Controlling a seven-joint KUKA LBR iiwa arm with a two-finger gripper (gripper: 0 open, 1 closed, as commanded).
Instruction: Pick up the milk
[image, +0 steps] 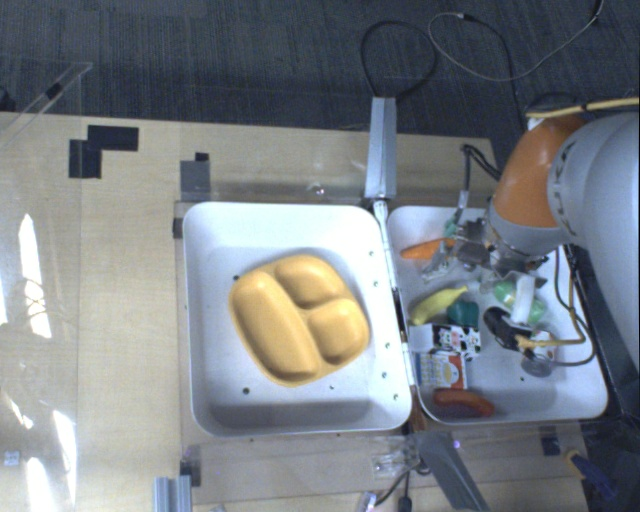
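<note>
Camera view: milk carton (450, 356) lies in the right-hand bin (588, 396), near its left wall, between a yellow banana (440, 303) and a red sausage (465, 404). Gripper (478, 255) hangs over the bin's rear, apart from the carton; whether it is apart or together cannot be told.

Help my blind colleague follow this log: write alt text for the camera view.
The arm reaches over the right bin, its gripper near a carrot; a banana, the milk carton and a red sausage lie there. The left bin holds a large yellow lump.
</note>
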